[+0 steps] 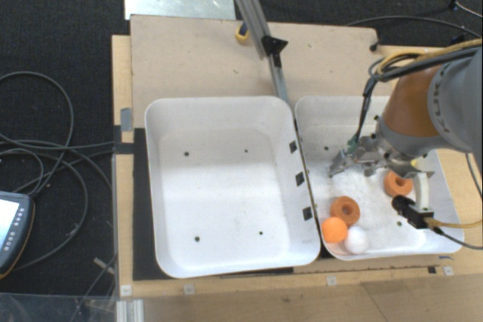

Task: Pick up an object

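Observation:
In the right bin, near its front, lie an orange ring, an orange ball and a white ball, close together. A second orange ring sits further right, partly covered by the arm. My gripper hangs low over the middle of the right bin, just behind and above the first orange ring and left of the second. Nothing can be seen held in it.
The left bin stands beside the right one, their walls touching along the middle. A slanted grey pole crosses the bench from the back. Cables loop off the arm's wrist, and a black connector hangs over the bin's right side.

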Available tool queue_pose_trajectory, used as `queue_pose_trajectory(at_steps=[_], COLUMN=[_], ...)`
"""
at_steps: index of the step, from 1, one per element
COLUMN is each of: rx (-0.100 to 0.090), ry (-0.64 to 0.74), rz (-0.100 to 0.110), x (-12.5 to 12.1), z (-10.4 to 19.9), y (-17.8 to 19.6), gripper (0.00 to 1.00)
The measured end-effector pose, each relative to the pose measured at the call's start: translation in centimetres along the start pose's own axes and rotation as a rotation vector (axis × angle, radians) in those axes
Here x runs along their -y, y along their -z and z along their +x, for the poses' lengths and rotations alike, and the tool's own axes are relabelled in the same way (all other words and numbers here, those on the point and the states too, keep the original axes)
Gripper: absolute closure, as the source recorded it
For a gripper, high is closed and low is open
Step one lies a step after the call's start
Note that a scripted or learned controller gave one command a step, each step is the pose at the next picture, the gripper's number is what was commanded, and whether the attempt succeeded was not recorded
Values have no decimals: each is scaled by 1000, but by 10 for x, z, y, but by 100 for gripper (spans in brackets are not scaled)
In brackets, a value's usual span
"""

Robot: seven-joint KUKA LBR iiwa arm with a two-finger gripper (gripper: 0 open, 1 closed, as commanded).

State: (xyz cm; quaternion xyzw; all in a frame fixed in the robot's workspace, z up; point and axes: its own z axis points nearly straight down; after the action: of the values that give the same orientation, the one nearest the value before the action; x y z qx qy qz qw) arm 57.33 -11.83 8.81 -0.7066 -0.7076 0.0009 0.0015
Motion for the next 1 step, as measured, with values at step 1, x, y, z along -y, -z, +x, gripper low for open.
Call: queue_pose_trajectory(at_steps=[1], rx=[1], ry=[0], rz=[-6], x=[-2], z=[-1], y=[13], gripper=[100])
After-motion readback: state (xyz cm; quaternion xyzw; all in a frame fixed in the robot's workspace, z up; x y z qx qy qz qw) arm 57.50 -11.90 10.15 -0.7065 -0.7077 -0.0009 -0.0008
